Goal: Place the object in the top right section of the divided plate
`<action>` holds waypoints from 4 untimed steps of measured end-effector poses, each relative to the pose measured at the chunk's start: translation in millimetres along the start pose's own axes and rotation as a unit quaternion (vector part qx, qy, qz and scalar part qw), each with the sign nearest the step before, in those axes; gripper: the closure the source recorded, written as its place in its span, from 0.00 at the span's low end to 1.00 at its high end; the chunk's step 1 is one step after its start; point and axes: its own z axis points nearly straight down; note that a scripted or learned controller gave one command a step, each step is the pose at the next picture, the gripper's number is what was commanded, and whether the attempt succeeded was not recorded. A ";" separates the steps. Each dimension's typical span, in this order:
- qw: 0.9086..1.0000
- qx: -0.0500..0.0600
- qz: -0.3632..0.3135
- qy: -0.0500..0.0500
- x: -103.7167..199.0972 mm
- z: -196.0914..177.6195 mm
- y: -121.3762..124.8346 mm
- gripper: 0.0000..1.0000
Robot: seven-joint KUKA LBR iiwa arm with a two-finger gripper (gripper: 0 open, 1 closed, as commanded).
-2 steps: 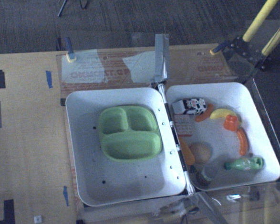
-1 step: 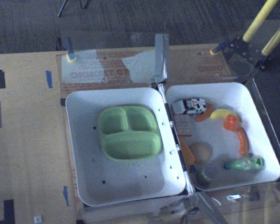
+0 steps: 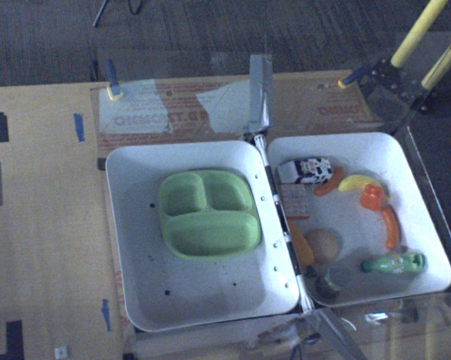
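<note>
A green divided plate (image 3: 208, 213) lies in the left white bin (image 3: 140, 281), with two small sections at its far side and one long section at its near side. All three sections look bare. The right white bin (image 3: 419, 200) holds several toy items: a black-and-white milk carton (image 3: 306, 170), a yellow banana (image 3: 358, 181), an orange-red piece (image 3: 372, 196), an orange sausage (image 3: 390, 228), a green bottle (image 3: 393, 263), and a tan round piece (image 3: 322, 245).
A metal divider (image 3: 260, 96) rises behind the seam between the bins. A yellow-handled stand (image 3: 419, 27) sits at the back right. Blue tape marks (image 3: 78, 125) dot the wooden bench left of the bins. An orange carrot-like piece (image 3: 300, 243) lies by the right bin's left wall.
</note>
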 end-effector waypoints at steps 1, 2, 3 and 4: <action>0.980 0.000 0.198 0.000 0.0 0.2 -0.2 1.00; 0.997 0.003 0.075 0.001 23.2 134.3 -6.1 1.00; 0.995 0.001 0.100 0.000 39.9 106.9 138.3 1.00; 0.998 -0.001 -0.067 0.000 35.2 -0.8 131.6 1.00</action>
